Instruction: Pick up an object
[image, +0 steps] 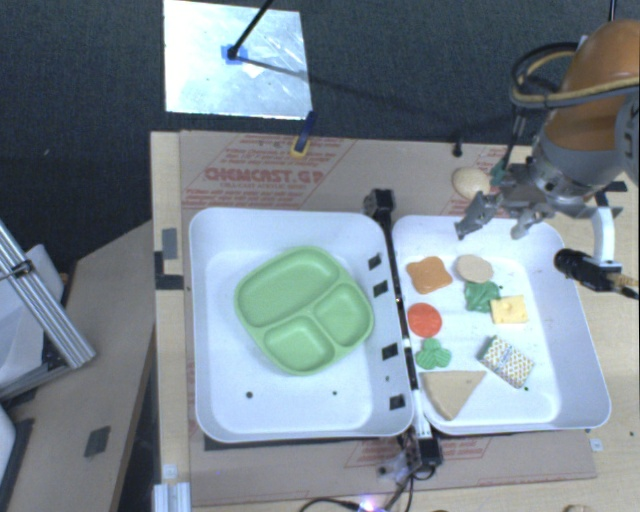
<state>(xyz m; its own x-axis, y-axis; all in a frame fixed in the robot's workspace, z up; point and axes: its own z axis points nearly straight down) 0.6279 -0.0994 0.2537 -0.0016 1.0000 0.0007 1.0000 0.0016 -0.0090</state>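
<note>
**Gripper open over the right bin, toys lying below**

Gripper (496, 222) up at the top right of the frame, hanging over the top edge of the right bin (562, 345). Fingers (470, 222) spread apart, with nothing between them. Grey arm (590, 120) with its orange band reaching in from the top right corner.

Eight small toys to pick from, all lying flat in the right bin:
- Tan oval (474, 268) closest to the gripper, just below it.
- Orange piece (428, 273) to the left of the oval.
- Green leaf (482, 295) right under the oval, touching a yellow block (510, 310) on its right.
- Red disc (425, 320) below the orange piece.
- Small green lump (433, 354) just under the disc.
- Spotted block (507, 362) lower right, tilted.
- Tan wedge (452, 390) at the bottom, near the lump.

Left bin (220, 400) in the middle of the frame, touching the right bin along one side. Green plate (303, 308) with three parts lying in it, turned a bit.

Pale egg shape (467, 182) outside the bins, on the brown board (260, 175), just above the right bin and close to the gripper. Shiny sheet (235, 60) at the top left of the frame, well apart from the bins.
</note>
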